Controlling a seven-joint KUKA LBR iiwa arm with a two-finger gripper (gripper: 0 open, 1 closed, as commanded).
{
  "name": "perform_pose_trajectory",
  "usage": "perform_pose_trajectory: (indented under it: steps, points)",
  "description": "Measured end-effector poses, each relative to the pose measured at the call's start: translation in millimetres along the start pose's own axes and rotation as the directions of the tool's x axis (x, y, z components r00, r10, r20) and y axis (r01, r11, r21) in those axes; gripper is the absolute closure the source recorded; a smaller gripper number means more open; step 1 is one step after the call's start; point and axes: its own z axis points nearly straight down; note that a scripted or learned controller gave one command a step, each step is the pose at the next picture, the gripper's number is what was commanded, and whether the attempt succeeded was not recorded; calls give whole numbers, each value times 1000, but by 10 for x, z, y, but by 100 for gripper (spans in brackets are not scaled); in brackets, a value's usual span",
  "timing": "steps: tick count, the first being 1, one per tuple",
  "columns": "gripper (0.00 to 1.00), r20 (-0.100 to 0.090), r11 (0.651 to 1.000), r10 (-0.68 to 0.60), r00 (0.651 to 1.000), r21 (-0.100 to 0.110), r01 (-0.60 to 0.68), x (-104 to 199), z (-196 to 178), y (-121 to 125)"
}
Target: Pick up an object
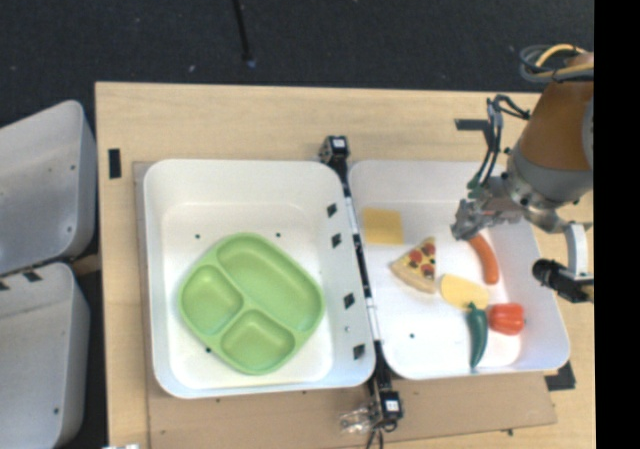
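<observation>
Nearest the camera: green divided plate point(251, 303), alone in the left bin point(160, 237), toward the counter's point(120, 117) front-left corner.

Likely target: orange sausage-shaped toy point(485, 257), right bin point(400, 182), toward the counter's right edge. Tool point(472, 219) sits directly at its upper end, seemingly touching or just above. Placement suggests a descent onto this piece. Finger spread: cannot tell; nothing visibly held.

Outward from the sausage: yellow lemon-like piece point(464, 289) just below it; pizza slice point(418, 265) beside that, toward the bin divider; yellow cheese square point(383, 227) further back. Near the bin's front-right corner: red pepper point(506, 318) touching a green chili point(477, 333).

Judgement: toys lie loosely scattered, but the lemon piece crowds the sausage; a slanted grasp could nudge it.
</observation>
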Motion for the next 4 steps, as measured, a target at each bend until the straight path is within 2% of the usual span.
perform_pose_trajectory:
  steps: [2, 4]
  points:
    - [100, -1, 1000, -4, 1000, 3, 4, -61, -775, 43]
    - [100, -3, 1000, -7, 1000, 7, 7, 887, -840, 140]
